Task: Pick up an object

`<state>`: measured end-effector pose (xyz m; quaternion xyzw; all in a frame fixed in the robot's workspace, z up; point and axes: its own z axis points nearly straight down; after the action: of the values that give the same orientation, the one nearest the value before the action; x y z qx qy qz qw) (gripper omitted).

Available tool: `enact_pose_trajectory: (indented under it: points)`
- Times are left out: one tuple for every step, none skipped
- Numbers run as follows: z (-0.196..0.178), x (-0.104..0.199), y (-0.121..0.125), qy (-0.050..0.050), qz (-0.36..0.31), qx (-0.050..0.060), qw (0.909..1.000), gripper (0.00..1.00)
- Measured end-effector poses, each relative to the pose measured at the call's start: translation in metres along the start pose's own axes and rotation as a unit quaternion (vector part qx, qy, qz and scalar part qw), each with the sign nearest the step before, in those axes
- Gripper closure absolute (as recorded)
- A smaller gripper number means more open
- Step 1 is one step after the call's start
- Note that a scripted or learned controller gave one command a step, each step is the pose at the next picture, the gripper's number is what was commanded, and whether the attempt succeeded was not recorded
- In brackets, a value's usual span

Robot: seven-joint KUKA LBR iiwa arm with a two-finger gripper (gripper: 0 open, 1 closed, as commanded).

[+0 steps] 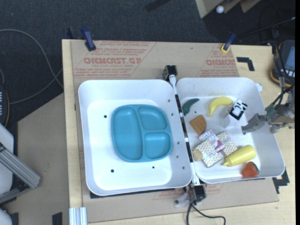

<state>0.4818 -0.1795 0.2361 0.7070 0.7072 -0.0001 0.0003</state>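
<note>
From my seat I see the gripper (pixel 247 127) at the right side of the right bin (pixel 220 83), coming in over that bin's right wall. Its grey fingers point left, toward the middle of the bin, and the tip looks drawn together into a narrow wedge, but at this size I cannot tell how wide the gap is. I see nothing between the fingers, and they seem to touch none of the objects.

Nearest to the tip is a small black-and-white block (pixel 237 109), just up and left of it. Left of that lies a yellow banana (pixel 219 104), and further left a dark green curved piece (pixel 189 105) near the divider. Below them I make out a tan cracker-like slab (pixel 198 123), then a crumpled printed packet (pixel 213 147) in the bin's middle. A yellow squeeze bottle (pixel 239 155) lies on its side just beside the packet, with an orange-red round fruit (pixel 250 169) close below it, near the bin's lower right corner.

The left bin (pixel 93 90) holds a blue divided plate (pixel 141 132), lying flat in its middle.
</note>
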Motion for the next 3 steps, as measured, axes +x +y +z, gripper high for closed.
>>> enact_pose_trajectory:
  points:
    - [0.148,0.053,0.0,-0.001,0.0,-0.005,1.0,0.0]
    - [0.136,0.053,0.002,-0.002,0.0,-0.008,1.0,1.0]
    - [0.051,0.14,0.036,0.001,-0.001,0.0,1.0,1.0]
